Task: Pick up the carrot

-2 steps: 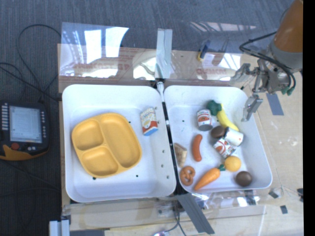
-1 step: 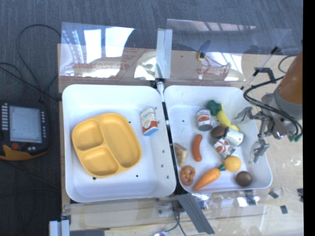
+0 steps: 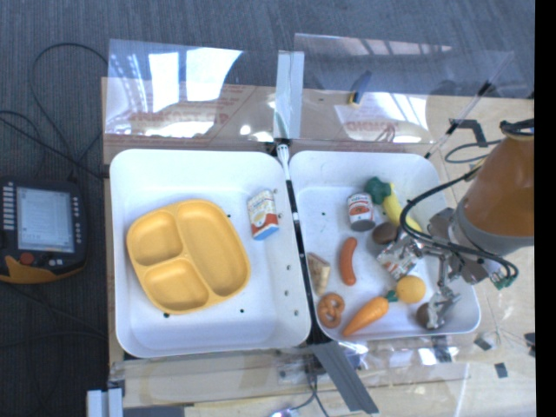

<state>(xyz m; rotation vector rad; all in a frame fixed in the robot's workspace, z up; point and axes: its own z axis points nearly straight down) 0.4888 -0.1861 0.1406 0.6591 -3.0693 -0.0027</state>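
in the camera view we see the small orange plastic carrot with a green top (image 3: 368,313) lying on the floor of the right white bin (image 3: 323,205), near its front wall, tip pointing toward the front left. nothing lifts it, so we judge the task is hardly begun: the carrot is not yet grasped. our claw (image 3: 443,295) hangs over the right end of that same bin, to the right of the carrot and apart from it; whether it is spread or pressed together, we cannot tell, since cables and metal parts blur its tip.

around the carrot things crowd in. a yellow round toy fruit (image 3: 411,288) sits just beside its green top, a brown pretzel-shaped toy (image 3: 330,306) lies just left of its tip, and a red sausage toy (image 3: 348,261) lies behind it. a dark round lump (image 3: 428,314) rests under the claw. we judge the yellow fruit the likeliest obstacle, standing between claw and carrot. in the left white bin (image 3: 130,337) sit a yellow divided plate (image 3: 187,254) and a small printed carton (image 3: 263,213), well apart from the work.
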